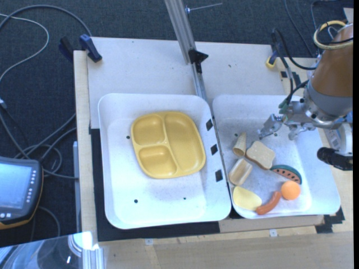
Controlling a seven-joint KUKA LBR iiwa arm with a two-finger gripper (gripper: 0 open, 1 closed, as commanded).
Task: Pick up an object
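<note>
We log two white bins side by side on the bench [140,66]. The left bin [112,167] carries a yellow divided tray [167,144], three compartments, lying flat near the bin's middle.

The right bin [320,200] holds the loose items, all gathered in its lower half: a slice of toast [260,154], a small tan cone-like piece [240,143] just left of it, a second pale bread piece [240,171] below, a yellow wedge [245,197] (possibly a lemon or banana toy; resolution is poor), a red-orange sausage shape [269,203], an orange ball [290,190] touching or nearly touching the sausage's end, and a watermelon slice [287,173] just above the ball.

The arm enters from the right, its orange band [335,66] high over the bin's far corner. The gripper [274,126] sits low in the upper part of the right bin, above the toast and apart from it. Nothing shows between the jaws; we cannot tell whether they are spread or pressed together.

A metal rail [179,21] runs along the gap between the bins, and black cables [289,66] trail near the arm.
</note>
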